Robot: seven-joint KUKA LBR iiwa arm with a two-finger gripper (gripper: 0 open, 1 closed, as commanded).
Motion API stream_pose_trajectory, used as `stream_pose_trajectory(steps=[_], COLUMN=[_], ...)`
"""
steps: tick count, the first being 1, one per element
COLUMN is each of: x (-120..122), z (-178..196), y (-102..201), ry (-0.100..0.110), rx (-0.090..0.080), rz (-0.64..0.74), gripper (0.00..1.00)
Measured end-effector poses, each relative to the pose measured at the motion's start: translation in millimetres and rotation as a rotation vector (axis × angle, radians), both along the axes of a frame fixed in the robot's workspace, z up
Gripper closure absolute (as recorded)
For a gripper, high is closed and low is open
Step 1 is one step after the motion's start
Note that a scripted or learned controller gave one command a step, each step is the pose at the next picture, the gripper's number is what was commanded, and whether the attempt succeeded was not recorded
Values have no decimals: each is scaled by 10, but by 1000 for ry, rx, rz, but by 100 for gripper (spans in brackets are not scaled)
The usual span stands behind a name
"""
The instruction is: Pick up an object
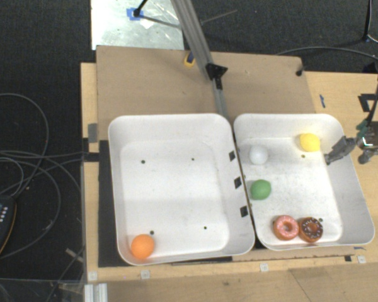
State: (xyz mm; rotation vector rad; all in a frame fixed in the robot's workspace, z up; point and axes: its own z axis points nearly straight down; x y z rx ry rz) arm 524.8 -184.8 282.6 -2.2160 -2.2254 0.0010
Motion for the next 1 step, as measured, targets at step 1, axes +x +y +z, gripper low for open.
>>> stream_pose_trajectory(steps=[1], x=[7], z=[19], y=[2], ry=[-4], rx=[-1], rz=[0], gripper=[0])
